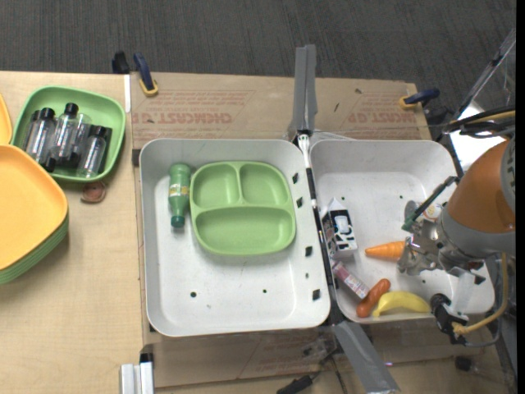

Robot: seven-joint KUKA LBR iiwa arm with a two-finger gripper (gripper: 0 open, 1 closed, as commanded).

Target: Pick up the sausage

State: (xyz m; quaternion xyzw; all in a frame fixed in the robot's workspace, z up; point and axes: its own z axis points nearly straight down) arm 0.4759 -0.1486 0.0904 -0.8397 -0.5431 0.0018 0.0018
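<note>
Two white bins sit side by side on the counter (98, 302); the left bin (164, 302) holds a green divided plate (243, 208) with a green bottle (179, 194) just beside it, and the right bin (369, 162) holds the clutter that matters. The sausage (374, 296), a short reddish piece, lies near that bin's front wall, tilted, its upper end touching or nearly touching the banana (401, 303) and a pink-striped packet (351, 282) just to its left. A carrot (385, 251) lies further back, with a small black and white box (341, 231) beside it. The hand (414, 251) hangs by the carrot's thick end, apart from the sausage, and nothing shows between its fingers; whether they stand open or closed I cannot tell from this slant. So the pick looks not yet made: the sausage rests in the bin, ungripped. What is left, by my reading, is nearly all of it — bring the hand forward over the sausage, come down clear of the banana, close and lift.
</note>
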